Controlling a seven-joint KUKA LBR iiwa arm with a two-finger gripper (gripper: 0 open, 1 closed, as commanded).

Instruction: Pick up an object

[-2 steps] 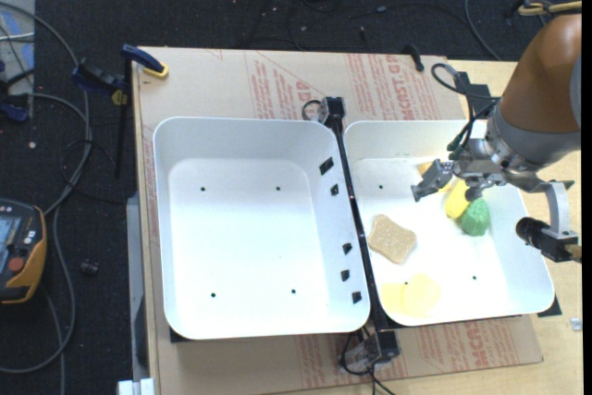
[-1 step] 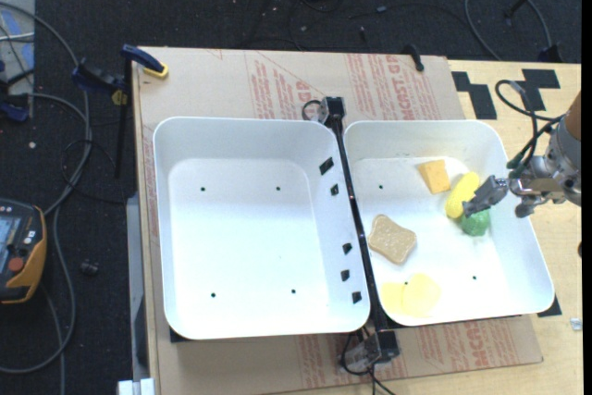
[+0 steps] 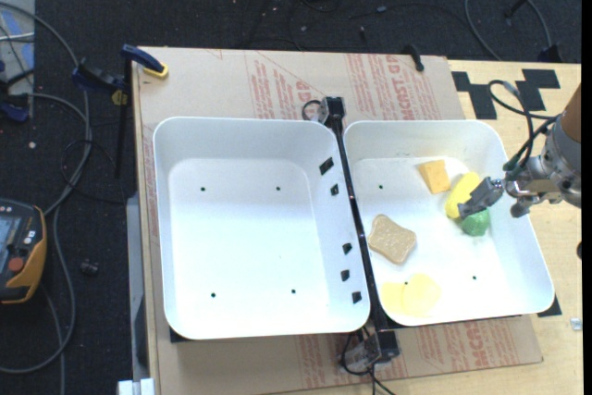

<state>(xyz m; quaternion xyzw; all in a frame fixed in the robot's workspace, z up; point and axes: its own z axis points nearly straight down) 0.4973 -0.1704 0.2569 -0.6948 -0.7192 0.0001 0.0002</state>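
Note:
The right bin (image 3: 518, 199) holds several small items. An orange block (image 3: 433, 175) lies toward the back, with a yellow piece (image 3: 460, 192) just in front of it and a green round piece (image 3: 475, 224) beside that. A tan bread slice (image 3: 393, 239) lies near the divider, and pale yellow flat pieces (image 3: 413, 295) sit at the front. My gripper (image 3: 490, 196) reaches in from the right and hangs low over the yellow and green pieces, partly hiding the yellow one. Nothing can be seen held in it.
The left bin (image 3: 176, 199) sits beside the right one, with a black divider clamp (image 3: 344, 199) between them. Both rest on a cardboard sheet (image 3: 277, 79). Cables and a blue-and-yellow clamp (image 3: 143, 62) lie beyond the bench's back left.

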